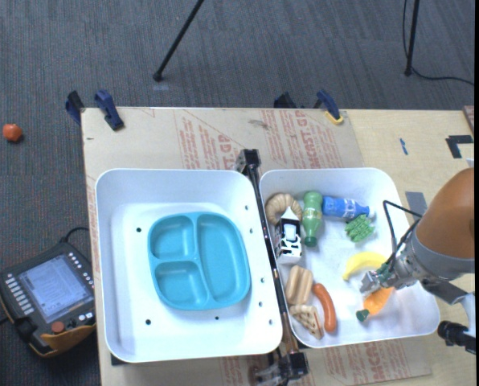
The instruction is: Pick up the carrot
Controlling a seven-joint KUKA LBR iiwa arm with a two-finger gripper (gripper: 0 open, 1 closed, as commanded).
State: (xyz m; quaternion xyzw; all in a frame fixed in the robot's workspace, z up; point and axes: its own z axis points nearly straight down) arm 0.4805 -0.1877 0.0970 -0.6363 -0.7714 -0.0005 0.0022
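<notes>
We saw the carrot (375, 302) lying in the right bin (384, 185) near its front right corner, long axis slanting, green tip toward the front. The gripper (382, 279) sat right at its orange upper end, but we could not tell whether it was spread or pinching.

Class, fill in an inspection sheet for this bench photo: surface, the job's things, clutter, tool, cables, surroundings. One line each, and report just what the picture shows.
Surface: cardboard-topped bench bearing two white bins, left bin and right bin, side by side.
Job's things: carrot lies in the right bin near its right wall, below the banana.
Clutter: blue tray in the left bin; green bottle, blue bottle, sausage and other toy foods in the right bin.
Tool: tool sits right over the carrot's top end; finger state unreadable.
Cables: black cable loops above the tool.
Surroundings: pendant on the carpet at left; small orange ball on the floor; blue clamps on the bench's far edge.
</notes>
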